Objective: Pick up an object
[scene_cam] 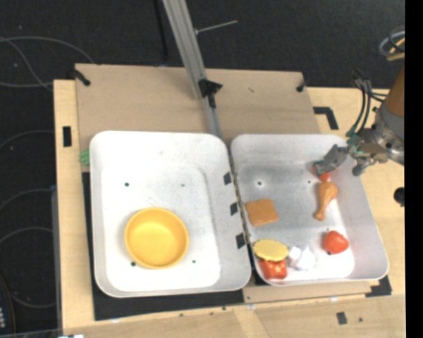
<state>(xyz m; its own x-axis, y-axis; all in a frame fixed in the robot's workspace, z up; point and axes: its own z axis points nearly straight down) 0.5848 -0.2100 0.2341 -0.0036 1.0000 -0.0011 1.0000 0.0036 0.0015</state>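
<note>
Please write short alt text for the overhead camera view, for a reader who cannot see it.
A grey robot arm reaches from the right, its gripper above the right bin, near a toy drumstick. That bin also holds a toast piece and a red tomato; the left bin holds a yellow bowl.

A slanting grey metal rail (pixel 188 48) runs from the top edge down to the seam between the two bins. Taking that rail as landmark: a flat tan wooden bench board (pixel 148 97) spreads beneath its lower end, black floor (pixel 70 20) lies to both sides of it, and thin pale cables (pixel 14 55) (looping loosely) trail well to its left.
</note>
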